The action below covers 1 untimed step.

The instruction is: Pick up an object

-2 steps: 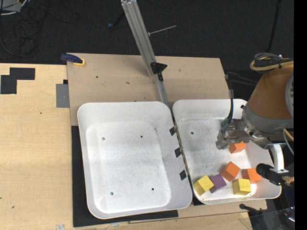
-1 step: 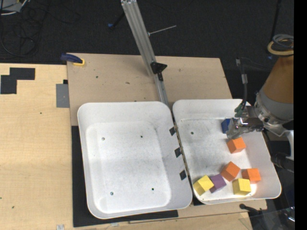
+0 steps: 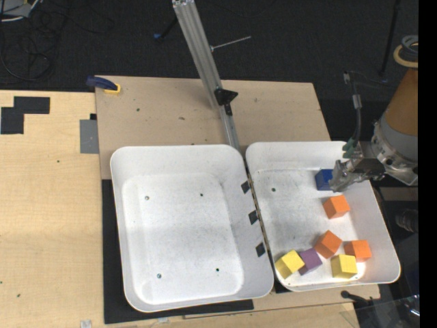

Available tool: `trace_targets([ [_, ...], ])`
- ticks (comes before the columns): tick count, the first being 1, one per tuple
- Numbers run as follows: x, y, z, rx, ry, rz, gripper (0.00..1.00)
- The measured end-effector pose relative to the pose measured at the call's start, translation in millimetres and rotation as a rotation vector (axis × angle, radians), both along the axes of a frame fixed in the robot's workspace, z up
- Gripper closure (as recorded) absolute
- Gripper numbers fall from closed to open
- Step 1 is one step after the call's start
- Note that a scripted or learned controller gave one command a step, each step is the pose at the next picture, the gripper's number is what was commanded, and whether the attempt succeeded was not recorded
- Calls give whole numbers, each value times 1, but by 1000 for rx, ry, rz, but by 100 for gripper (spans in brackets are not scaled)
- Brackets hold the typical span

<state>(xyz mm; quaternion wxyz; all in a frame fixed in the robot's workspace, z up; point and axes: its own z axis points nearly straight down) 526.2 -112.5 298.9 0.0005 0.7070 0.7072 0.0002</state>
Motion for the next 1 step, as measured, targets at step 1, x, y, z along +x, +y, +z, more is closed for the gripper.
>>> trace_targets([
  [1, 6, 59, -12, 3, 4, 5, 100],
])
